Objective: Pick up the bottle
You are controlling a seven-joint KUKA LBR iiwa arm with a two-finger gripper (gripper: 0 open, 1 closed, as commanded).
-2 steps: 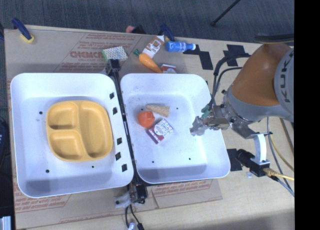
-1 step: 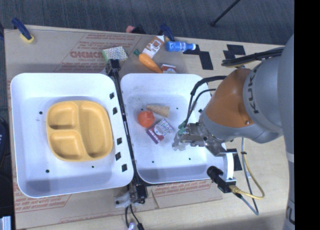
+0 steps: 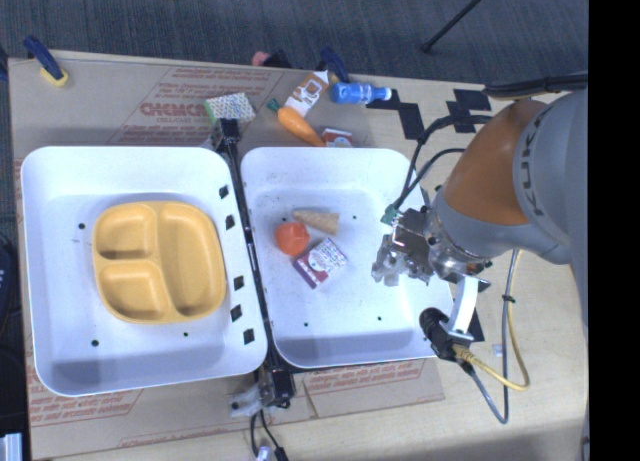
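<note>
End effector (image 3: 398, 257) over right bin (image 3: 262, 249) right side; blue bottle (image 3: 352, 94) on bench beyond bins.

Blue bottle (image 3: 358, 94) w/ white cap is lying on its side on bench, behind right bin (image 3: 400, 164), outside it.

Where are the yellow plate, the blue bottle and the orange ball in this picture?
yellow plate (image 3: 158, 259): camera view, on the ridge where its compartments meet.
blue bottle (image 3: 352, 94): camera view, on the middle of its body.
orange ball (image 3: 292, 238): camera view, on the middle of its top.
</note>
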